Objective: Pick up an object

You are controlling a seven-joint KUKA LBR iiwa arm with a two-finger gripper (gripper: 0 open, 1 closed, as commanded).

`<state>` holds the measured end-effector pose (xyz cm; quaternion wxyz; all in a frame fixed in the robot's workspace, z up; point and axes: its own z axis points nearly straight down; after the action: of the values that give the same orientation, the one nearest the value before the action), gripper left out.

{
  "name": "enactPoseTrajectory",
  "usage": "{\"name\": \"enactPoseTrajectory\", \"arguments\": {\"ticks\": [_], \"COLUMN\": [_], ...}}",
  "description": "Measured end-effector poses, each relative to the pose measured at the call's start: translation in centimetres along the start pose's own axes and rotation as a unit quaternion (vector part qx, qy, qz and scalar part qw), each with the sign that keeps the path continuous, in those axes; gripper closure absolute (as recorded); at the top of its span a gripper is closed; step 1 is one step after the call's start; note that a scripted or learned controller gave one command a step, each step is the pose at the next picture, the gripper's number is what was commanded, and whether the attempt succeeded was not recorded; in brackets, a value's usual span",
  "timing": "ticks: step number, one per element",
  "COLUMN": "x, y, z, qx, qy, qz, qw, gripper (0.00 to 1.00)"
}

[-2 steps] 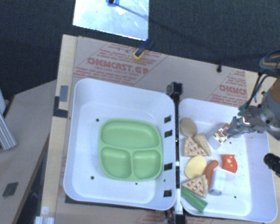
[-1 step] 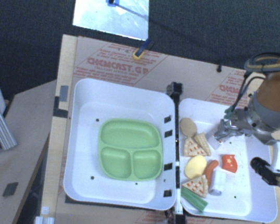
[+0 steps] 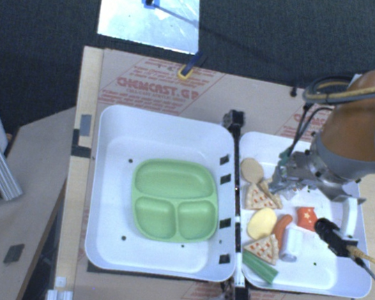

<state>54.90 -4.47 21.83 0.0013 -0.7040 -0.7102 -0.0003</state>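
Pincer [image 3: 282, 184], grip state unclear, above pizza slice [image 3: 262, 198] beside yellow lemon [image 3: 262, 223], sausage [image 3: 282, 226], green tray [image 3: 171, 200] leftward

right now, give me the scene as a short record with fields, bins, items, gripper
left bin: holds a green divided tray with three compartments
right bin: holds toy food
items in right bin: two pizza slices and, yellow lemon-like piece, sausage, green stalk, tan piece, orange-red piece, small white piece
gripper: low over the right bin's far left part, beside the upper pizza slice
held object: none seen between the fingers
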Motion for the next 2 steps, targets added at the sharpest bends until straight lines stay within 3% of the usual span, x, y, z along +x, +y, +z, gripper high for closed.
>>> {"name": "enactPoseTrajectory", "arguments": {"ticks": [2], "x": [10.5], "y": [-4.0], "z": [-1.4], "qx": [0.0], "qy": [0.0], "qz": [-0.001], "qw": [1.0], "gripper": [1.0]}}
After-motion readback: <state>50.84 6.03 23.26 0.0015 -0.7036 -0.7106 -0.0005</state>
